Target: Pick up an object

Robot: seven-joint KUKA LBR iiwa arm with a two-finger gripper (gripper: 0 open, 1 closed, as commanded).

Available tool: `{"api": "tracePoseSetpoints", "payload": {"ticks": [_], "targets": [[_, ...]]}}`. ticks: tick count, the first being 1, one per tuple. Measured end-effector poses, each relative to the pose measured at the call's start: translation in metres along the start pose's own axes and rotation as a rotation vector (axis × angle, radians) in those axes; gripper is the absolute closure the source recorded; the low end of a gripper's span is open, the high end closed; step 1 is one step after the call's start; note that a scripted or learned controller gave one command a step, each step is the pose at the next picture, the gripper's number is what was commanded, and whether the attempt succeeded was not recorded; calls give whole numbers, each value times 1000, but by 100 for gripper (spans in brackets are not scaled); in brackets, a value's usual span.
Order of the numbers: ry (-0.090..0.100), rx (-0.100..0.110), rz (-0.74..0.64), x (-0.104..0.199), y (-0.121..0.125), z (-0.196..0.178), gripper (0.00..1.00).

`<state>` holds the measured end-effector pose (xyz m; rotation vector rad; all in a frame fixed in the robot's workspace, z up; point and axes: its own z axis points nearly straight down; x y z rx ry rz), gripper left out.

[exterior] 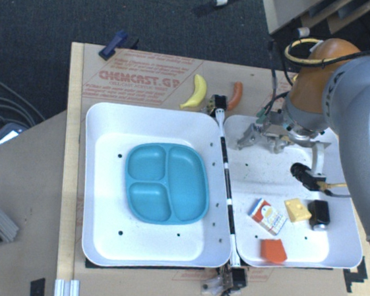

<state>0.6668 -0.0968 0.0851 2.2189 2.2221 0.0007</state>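
Arm's parked over the far end of the right bin (pixel 352 253), wrist pointing down, orange band up top, big grey link cutting across the right side. Gripper (pixel 266 138) sits low near the bin's back-left corner; can't tell whether it's wide or narrow from this angle, and nothing shows in it.

Pickable stuff is all toward the near end of that bin, well apart from the claw: small red-and-white carton (pixel 269 216), yellow block (pixel 297 210), black piece (pixel 320 213) just beside the block, orange block (pixel 273 251) closest to the front rim. Left bin (pixel 96 167) has the blue divided plate (pixel 167 182). Banana (pixel 195 92) and a carrot-looking thing (pixel 235 95) sit outside on the board.

IMO best bet: go for the orange block, it's got free space around it. Come straight down, centre over it, close across the short sides. Yellow block + black piece are too crowded, likely to nudge one and miss.
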Motion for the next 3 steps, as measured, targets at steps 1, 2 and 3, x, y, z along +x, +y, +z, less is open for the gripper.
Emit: {"api": "tracePoseSetpoints", "payload": {"ticks": [1, 2, 3], "targets": [[1, 3, 2, -4, -52, 1, 0], [0, -1, 0, 6, -2, 0, 0], [1, 4, 3, -10, -84, 1, 0]]}}
